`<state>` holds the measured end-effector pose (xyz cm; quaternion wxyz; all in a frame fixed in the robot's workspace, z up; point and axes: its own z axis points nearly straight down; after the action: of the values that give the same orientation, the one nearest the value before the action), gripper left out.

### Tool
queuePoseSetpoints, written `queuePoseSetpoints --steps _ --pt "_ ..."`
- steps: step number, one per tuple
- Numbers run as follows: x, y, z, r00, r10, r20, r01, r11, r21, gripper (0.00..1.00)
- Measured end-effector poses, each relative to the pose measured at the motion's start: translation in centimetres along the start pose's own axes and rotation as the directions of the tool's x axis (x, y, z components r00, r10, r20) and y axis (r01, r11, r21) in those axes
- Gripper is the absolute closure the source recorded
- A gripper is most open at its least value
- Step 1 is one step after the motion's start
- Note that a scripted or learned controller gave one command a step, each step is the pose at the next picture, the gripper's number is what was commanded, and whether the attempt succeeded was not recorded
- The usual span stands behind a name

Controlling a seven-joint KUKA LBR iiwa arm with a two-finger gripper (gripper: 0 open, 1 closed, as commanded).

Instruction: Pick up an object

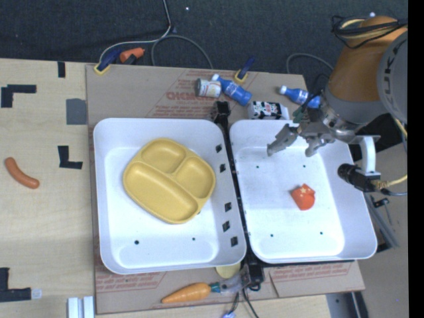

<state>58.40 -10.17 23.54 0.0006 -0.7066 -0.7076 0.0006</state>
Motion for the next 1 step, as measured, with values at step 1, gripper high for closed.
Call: queuePoseSetpoints --steps 1 --pt "-8.82 -2.31 7.64 1.0 0.01 0.002 -0.01 1.0 0.007 0.0"
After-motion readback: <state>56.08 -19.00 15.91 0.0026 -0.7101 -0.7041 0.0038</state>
